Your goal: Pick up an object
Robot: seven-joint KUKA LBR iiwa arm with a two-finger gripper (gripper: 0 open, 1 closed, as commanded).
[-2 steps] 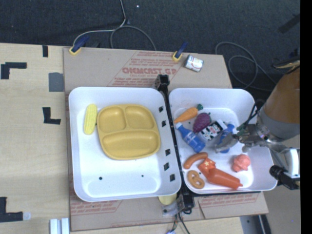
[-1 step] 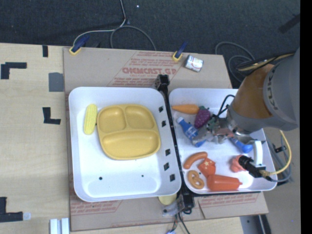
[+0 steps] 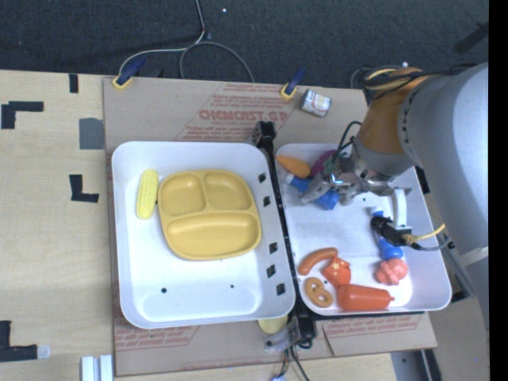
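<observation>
camera view: the pincer [image 3: 329, 182] sits low in the right bin [image 3: 421, 300], at its far left corner, over a small heap of toy food. using the blue piece [image 3: 324, 199] as the landmark: it lies right under the pincer's tip, an orange carrot-like piece [image 3: 295, 165] is just beyond it toward the bin's far-left wall, and a purple piece [image 3: 324, 163] is just behind it, partly hidden by the wrist. the blue piece looks the likeliest target. it seems to be hard, light moulded plastic, stiff and smooth, so probably a bit slippery and apt to squirt out if pinched off centre; a hold across its narrow middle would be safest.

whether the pincer is spread or closed i cannot tell: the metal parts and cables blur together there, and nothing is plainly seen gripped. it appears to touch or nearly touch the blue piece.

well nearer the camera from the blue piece lie a sausage [image 3: 317, 259], a pretzel [image 3: 319, 291], a red piece [image 3: 337, 271] and a pink piece [image 3: 390, 271]. the left bin [image 3: 135, 292] holds a yellow tray [image 3: 210, 214] and corn [image 3: 146, 194].
</observation>
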